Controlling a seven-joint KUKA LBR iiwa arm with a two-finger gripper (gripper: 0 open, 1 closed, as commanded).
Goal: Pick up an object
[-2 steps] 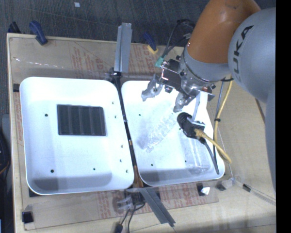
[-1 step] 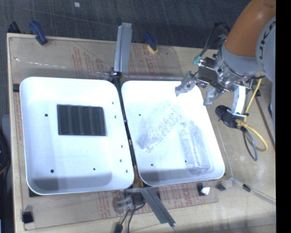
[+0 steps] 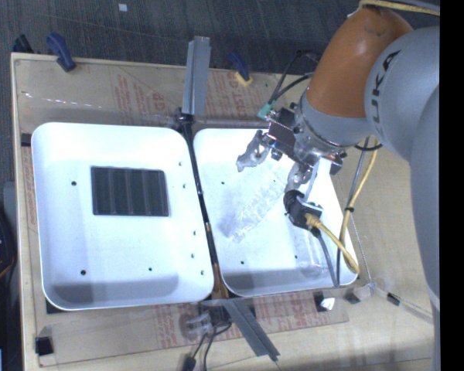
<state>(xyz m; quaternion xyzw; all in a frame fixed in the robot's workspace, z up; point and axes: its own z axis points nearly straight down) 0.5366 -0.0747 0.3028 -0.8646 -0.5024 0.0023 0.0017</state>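
A clear plastic bottle (image 3: pixel 250 207) lies slantwise in the middle of the right bin (image 3: pixel 255 280); it is hard to make out against the white floor. My gripper (image 3: pixel 277 165) hangs over the bottle's upper end, near the bin's back. It is open, with one finger (image 3: pixel 252 154) to the left and the other (image 3: pixel 300 175) to the right, and I see nothing held between them. A dark grey ridged rectangular block (image 3: pixel 130 191) lies flat in the left bin (image 3: pixel 108 292).
The arm's orange band and grey body cover the right bin's back right corner. A black connector with a yellow cable (image 3: pixel 329 238) hangs along that bin's right side. Blue clamps (image 3: pixel 60 52) sit on the bench's back edge.
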